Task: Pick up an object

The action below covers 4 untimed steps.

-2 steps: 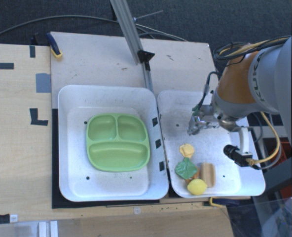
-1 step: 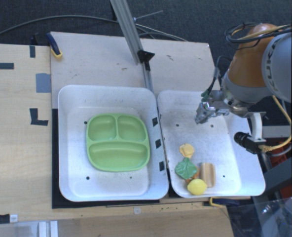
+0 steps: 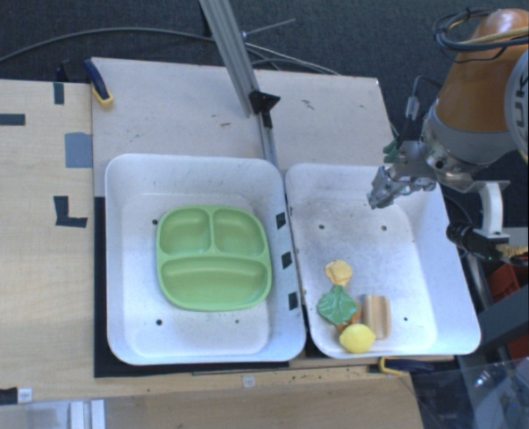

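Note:
A cluster of small toy foods lies at the near end of the right bin (image 3: pixel 398 239): a pale yellow piece (image 3: pixel 339 272), a green leafy piece (image 3: pixel 337 307), a tan bun-like piece (image 3: pixel 375 315) and a yellow lemon (image 3: pixel 357 338). My gripper (image 3: pixel 382 191) hangs over the far right part of that bin, well away from the cluster, with nothing visible between its fingers. Its tips are small and dark against the bin.
The left bin (image 3: pixel 130 239) holds a green divided plate (image 3: pixel 214 257). A metal pole (image 3: pixel 238 52) slants down to the bins' shared far edge. Cables run over the dark floor behind the bench.

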### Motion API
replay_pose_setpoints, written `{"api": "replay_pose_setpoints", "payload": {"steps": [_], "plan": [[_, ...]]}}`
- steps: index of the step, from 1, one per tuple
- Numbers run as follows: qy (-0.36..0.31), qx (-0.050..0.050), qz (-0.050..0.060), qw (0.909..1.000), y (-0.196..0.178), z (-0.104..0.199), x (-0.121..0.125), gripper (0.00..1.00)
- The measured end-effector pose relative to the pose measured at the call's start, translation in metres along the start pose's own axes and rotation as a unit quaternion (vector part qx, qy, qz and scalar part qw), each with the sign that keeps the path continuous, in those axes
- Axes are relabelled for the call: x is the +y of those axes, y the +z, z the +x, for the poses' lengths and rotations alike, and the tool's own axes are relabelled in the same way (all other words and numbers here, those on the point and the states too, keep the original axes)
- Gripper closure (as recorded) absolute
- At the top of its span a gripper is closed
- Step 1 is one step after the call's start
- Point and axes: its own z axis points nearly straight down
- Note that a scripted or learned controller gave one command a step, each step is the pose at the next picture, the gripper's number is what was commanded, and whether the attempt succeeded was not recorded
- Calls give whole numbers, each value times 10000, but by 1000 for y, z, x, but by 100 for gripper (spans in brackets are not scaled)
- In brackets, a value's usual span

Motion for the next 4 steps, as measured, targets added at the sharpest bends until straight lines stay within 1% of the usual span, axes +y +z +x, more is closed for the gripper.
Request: {"api": "replay_pose_setpoints", "payload": {"steps": [1,3,4], "plan": [[5,4,33,10000,-4,0,0,100],[-20,11,51,10000,35,104,-16,100],[-28,12,47,10000,32,161,-32,100]]}}
